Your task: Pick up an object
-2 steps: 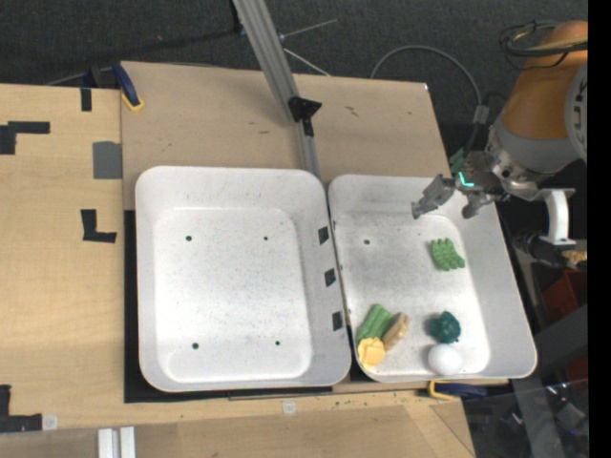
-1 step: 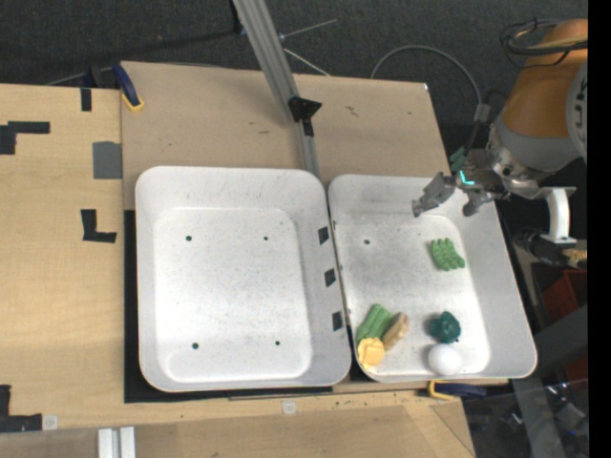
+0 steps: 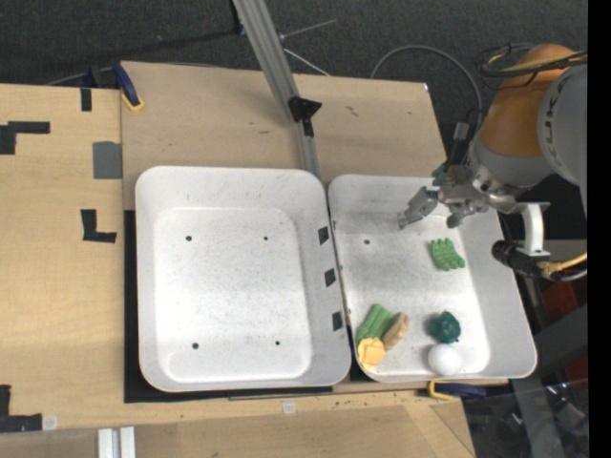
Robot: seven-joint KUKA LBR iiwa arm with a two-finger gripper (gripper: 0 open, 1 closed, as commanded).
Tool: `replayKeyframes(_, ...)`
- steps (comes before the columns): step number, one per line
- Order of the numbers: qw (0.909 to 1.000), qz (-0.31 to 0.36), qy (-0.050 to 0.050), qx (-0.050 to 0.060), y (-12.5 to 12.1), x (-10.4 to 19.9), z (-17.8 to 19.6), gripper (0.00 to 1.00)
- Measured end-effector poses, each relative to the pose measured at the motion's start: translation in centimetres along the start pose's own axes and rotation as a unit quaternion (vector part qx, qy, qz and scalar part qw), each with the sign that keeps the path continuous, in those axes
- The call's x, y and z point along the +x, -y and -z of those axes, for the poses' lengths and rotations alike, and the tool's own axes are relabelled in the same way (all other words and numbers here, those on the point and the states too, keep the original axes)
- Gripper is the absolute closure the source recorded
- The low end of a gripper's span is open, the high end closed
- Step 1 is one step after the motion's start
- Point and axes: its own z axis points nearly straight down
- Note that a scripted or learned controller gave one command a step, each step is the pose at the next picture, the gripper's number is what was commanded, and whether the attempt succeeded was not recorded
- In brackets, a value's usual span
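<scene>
A: What's nearest the cam in the right white bin (image 3: pixel 496 284)?

B: I see a white ball (image 3: pixel 445 359) at the front edge, a dark green round lump (image 3: pixel 443 327) touching it just behind. Left of those, a yellow-tipped green and tan corn-like toy (image 3: pixel 379 332).

A: Mid-bin?

B: Light green ridged block (image 3: pixel 445 254), alone.

A: Gripper?

B: Gripper (image 3: pixel 437 212) sits above the bin's far part, fingers spread apart, nothing between them. Left white bin (image 3: pixel 229 275) beside it on the wooden table (image 3: pixel 57 284).
</scene>
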Motion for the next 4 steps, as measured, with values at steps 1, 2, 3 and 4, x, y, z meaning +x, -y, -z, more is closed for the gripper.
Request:
replayKeyframes(1,1.0000,-0.001,0.000,0.000,0.1,-0.8,-4.8,0.00)
replayKeyframes(2,1.0000,0.000,0.001,-0.002,0.1,-0.7,-8.9,0.00)
replayKeyframes(3,1.0000,0.000,0.000,-0.002,0.1,-0.7,-7.7,1.00)
replayKeyframes(4,1.0000,0.000,0.001,-0.006,-0.4,-0.9,-1.4,1.00)
